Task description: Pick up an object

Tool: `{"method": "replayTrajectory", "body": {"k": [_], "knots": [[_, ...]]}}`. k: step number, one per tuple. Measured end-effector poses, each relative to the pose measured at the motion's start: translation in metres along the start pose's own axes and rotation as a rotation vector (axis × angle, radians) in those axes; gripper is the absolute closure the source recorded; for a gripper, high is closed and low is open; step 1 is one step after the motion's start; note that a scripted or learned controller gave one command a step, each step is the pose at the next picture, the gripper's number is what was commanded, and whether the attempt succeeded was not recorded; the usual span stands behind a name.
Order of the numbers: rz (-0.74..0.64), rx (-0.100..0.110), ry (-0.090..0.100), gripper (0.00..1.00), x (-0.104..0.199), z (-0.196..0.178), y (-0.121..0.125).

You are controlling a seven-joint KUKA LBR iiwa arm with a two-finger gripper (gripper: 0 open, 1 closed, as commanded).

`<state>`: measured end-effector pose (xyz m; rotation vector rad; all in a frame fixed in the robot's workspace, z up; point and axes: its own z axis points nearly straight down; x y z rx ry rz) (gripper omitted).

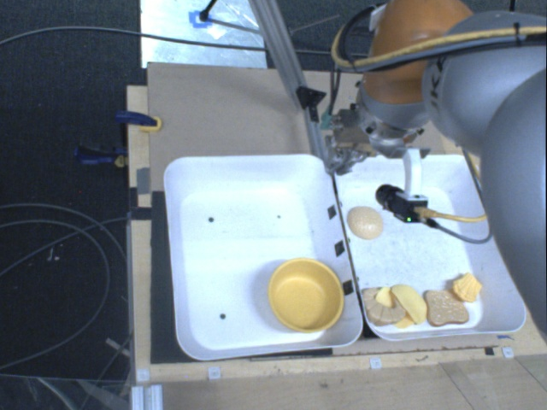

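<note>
The likeliest things to pick sit in the right bin [504,319]. A pale round bun [366,223] lies alone near that bin's left wall, with bare white floor on its right and below it. Along the front edge runs a row of small food pieces: a cluster of a brownish slice with yellow bits [395,304] close to the front left corner, a toast slice [446,307] just beside it, and a yellow chunk [467,287] further right, near the front right rim. They crowd the front wall, so there is little room on that side of them.

The gripper [345,156] hangs over the far end of the divide where the two bins meet, well apart from the bun and above the rim (whether its fingers are spread or pressed together I cannot tell; they are small and dark against the metal). Nothing shows between them. A black fitting [400,203] with a yellow cable hangs below the wrist, over the right bin, just right of the bun.

In the left bin [197,229] a yellow bowl [306,294] stands upright near the front right corner; the rest of that floor is open.
</note>
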<state>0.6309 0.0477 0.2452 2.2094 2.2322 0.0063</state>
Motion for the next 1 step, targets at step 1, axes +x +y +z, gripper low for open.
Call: {"method": "replayTrajectory", "body": {"k": [1], "knots": [[0.0, 0.0, 0.0, 1.0, 0.047, -0.0041, 0.0055]]}}
